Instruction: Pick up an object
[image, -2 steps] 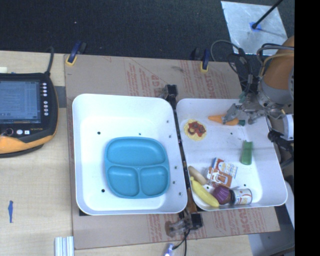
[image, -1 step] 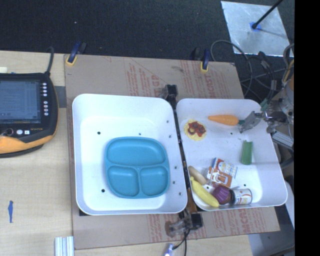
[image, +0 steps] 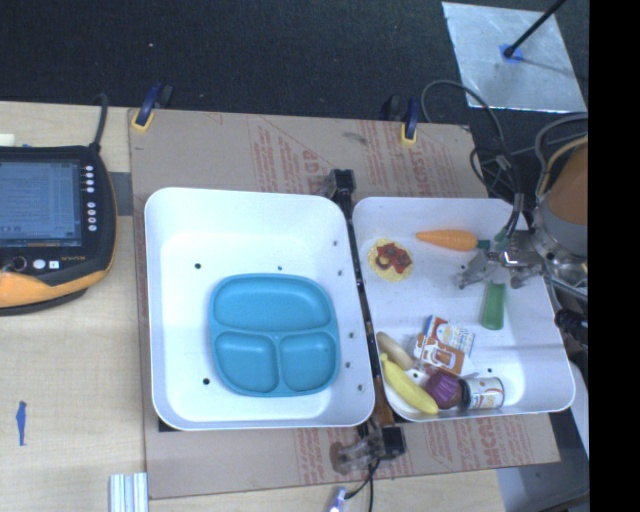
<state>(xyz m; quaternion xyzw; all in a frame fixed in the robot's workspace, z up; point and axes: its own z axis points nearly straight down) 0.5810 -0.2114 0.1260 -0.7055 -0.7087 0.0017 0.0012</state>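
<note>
Metal two-finger gripper (image: 487, 262) hovers w/ fingers spread, holding nothing, above slim green plastic stick (image: 492, 305). Pick not done; descent, grasp, lift all remain.

R bin (image: 545, 345) mid open, carrot (image: 447, 239), bottle (image: 493, 306) flank gripper (image: 482, 262)
</note>
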